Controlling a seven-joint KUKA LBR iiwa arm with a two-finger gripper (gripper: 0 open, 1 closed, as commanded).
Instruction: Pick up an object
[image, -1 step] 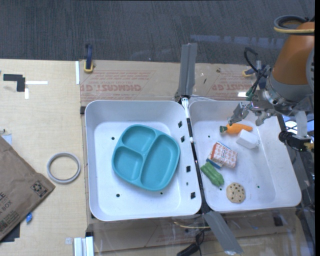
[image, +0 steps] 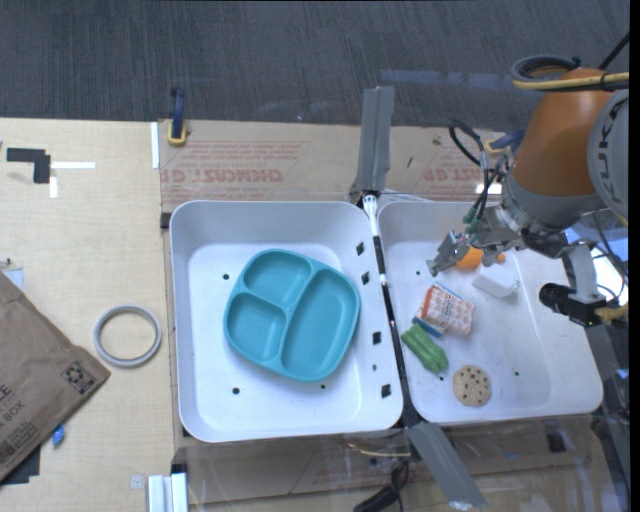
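While an orange object (image: 468, 258) sits at the back of the right bin (image: 540, 395), the gripper (image: 452, 252) hovers right at it; can't tell whether the fingers are open or closed. Snack packet (image: 446, 310), green item (image: 425, 348), cookie (image: 471, 384) lie nearer. Left bin (image: 200, 400) holds a teal plate (image: 292, 314).

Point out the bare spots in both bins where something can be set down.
Left bin: a bare floor strip rings the teal divided plate, widest along the left wall. Right bin: bare at the near right corner, beyond the cookie. Crowded: around the snack packet, green pickle and gripper.
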